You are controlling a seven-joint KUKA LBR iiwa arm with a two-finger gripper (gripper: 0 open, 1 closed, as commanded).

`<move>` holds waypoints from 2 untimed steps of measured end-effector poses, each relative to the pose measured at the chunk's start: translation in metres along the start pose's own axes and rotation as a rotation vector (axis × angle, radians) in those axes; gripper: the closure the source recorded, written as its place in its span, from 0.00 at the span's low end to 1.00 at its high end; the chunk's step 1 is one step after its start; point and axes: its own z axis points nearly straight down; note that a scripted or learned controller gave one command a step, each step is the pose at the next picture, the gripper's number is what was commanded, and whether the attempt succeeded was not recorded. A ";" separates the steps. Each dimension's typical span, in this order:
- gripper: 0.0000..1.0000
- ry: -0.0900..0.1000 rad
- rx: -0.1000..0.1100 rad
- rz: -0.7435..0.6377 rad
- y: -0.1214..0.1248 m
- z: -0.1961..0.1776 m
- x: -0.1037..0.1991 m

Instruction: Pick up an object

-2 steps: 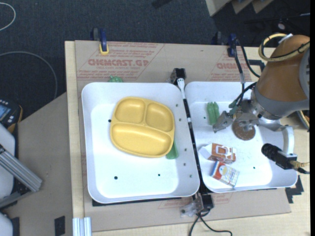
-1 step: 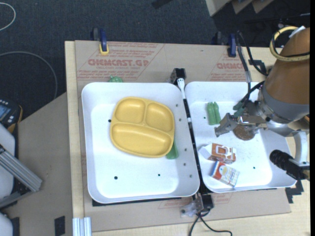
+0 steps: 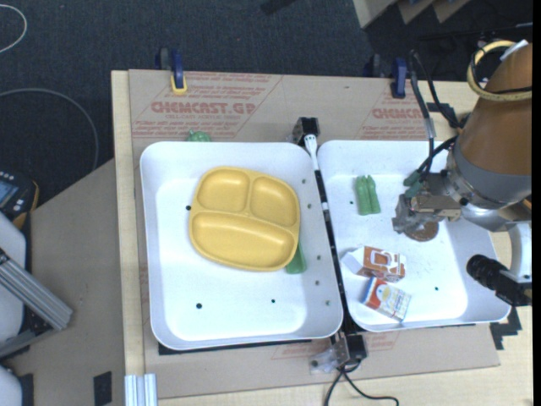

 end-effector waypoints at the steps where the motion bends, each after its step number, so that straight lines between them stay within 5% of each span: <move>1: 1.00 0.004 0.010 -0.007 -0.003 0.033 0.073; 2: 1.00 0.006 0.000 -0.017 -0.003 0.000 0.213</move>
